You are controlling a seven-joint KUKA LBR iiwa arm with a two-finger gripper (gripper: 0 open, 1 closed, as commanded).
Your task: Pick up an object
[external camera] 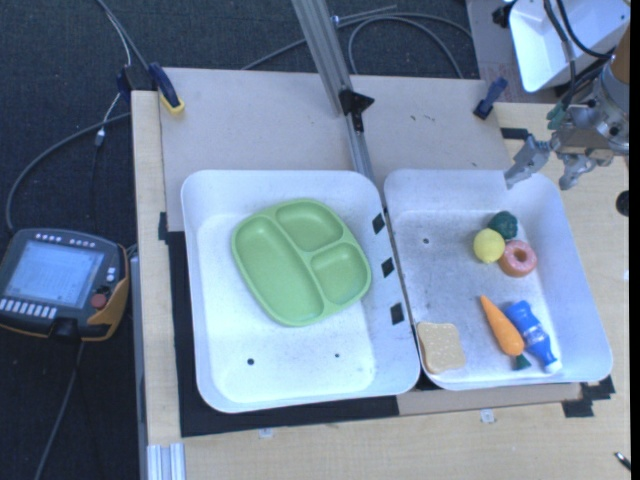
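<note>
**Crowded corner, jaws up at the bin rim**

No target fixed; likeliest pick is the orange plastic carrot (499, 325) in the right shallow white bin (440, 218), lower right part. Its long axis runs diagonally, pointed tip to upper left, blunt end to lower right. Blue plastic bottle (532, 334) lies just beside it, roughly parallel, maybe touching. Risk: jaws closing along the carrot's length instead of across will slip off, or catch the bottle too. Yellow round toy fruit (488, 245), pink ring doughnut (518, 259) and dark green lump (504, 223) cluster tight; a ball could roll. Tan bread slice (441, 346) lies flat, hard to pinch. Gripper (548, 166) hovers above the bin's far right rim, jaws spread wide, holding nothing. Green divided plate (300, 260) sits in the left white bin (215, 368) on the worktop (250, 118).
</note>
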